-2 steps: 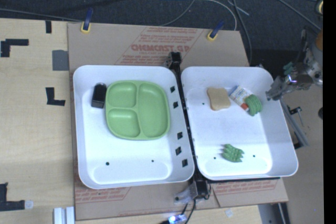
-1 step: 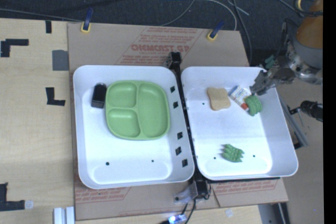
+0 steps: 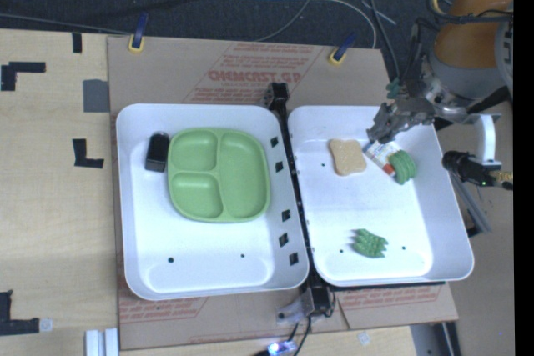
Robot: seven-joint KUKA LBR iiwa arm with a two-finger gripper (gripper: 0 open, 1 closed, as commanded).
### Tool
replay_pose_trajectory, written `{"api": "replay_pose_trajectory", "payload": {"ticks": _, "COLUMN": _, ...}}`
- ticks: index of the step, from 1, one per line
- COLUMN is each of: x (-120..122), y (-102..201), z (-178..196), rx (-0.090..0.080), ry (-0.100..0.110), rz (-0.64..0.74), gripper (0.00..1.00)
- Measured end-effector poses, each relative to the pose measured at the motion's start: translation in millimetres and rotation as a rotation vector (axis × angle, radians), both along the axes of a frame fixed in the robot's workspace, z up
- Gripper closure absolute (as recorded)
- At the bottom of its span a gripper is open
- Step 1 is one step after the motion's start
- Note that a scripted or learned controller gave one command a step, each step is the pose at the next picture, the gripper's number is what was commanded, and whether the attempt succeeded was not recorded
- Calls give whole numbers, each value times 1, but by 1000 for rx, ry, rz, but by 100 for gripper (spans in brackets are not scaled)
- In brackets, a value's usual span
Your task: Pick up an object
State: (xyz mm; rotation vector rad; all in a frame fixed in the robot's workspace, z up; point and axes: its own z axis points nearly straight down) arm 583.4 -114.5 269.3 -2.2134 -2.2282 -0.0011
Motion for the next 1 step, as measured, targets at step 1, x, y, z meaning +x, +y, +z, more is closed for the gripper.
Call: {"api": "replay_pose_trajectory", "payload": {"ticks": 1, "x": 9, "y": 42, "z": -8, "rx": -1, "ry": 2, "rz": -2, "gripper": 100}}
